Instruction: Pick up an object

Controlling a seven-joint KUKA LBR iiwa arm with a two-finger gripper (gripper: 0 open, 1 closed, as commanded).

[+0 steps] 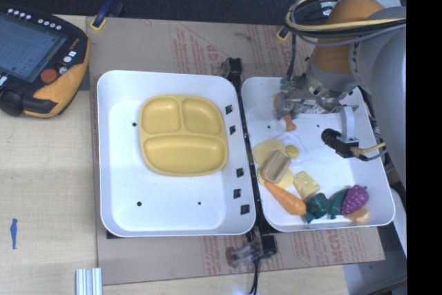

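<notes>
The gripper (286, 109) hangs low above the toy carrot (284, 197), jaw state untellable, so descending onto a piece comes next.

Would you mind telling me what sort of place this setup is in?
Probably a robotics lab: a teach pendant lies on the bench beside two white bins, one holding toy food like a carrot.
</notes>
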